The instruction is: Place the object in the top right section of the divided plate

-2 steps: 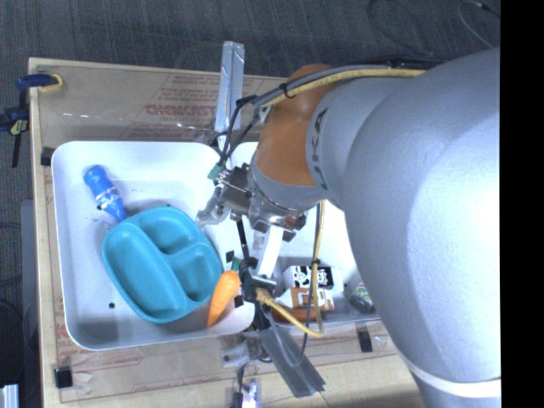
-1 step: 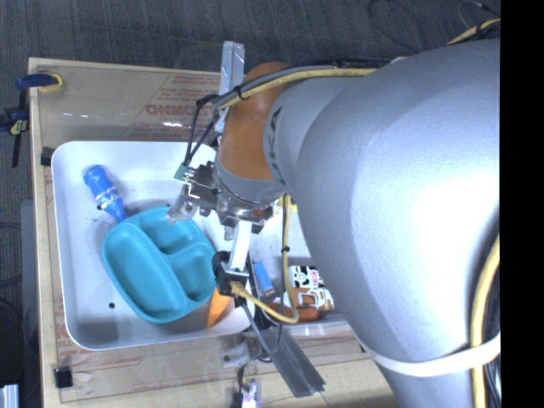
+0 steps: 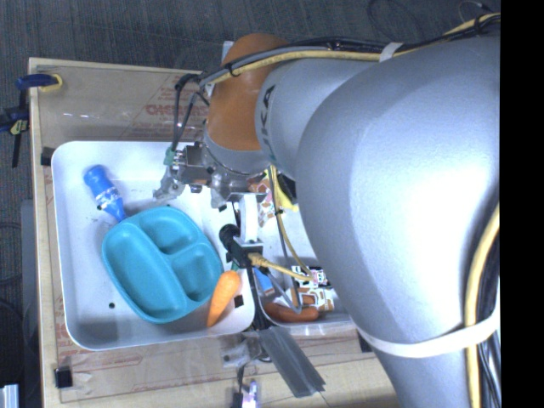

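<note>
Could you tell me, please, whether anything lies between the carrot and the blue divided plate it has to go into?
Nothing visible does. The carrot lies against the lower right rim of the blue plate in the left bin, and the plate's sections look bare. The blue bottle sits off at the plate's upper left, out of the way.

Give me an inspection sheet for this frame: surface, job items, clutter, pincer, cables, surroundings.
Surface: two shallow white bins, left bin on a wooden bench.
Job's things: teal plastic divided plate in the left bin; orange carrot-shaped toy leaning at its near right rim, not in a section.
Clutter: blue plastic bottle beside the plate's upper left; mixed items in the right bin, hard to identify.
Pincer: pincer above the plate's top edge; finger state unclear.
Cables: yellow cable along the arm.
Surroundings: dark carpet; blue clamp at the bench corner.
</note>
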Action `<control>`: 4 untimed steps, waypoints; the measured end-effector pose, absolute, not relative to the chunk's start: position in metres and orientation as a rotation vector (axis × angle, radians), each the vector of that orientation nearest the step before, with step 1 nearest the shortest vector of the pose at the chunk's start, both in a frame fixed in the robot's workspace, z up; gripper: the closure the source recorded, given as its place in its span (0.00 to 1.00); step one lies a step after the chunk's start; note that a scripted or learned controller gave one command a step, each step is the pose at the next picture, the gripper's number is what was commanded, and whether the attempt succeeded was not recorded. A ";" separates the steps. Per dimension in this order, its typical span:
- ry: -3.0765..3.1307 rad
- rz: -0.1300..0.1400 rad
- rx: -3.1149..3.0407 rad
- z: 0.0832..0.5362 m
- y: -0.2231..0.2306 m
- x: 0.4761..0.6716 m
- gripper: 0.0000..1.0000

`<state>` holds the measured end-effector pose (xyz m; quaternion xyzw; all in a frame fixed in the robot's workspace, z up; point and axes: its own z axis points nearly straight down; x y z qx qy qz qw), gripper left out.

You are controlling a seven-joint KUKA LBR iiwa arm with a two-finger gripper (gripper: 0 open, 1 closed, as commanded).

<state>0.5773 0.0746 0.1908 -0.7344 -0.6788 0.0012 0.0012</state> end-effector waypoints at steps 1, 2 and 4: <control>-1.598 0.011 -2.701 0.172 0.170 0.630 0.00; -1.597 0.011 -2.701 0.172 0.170 0.630 0.00; -1.579 0.011 -2.713 0.173 0.152 0.497 1.00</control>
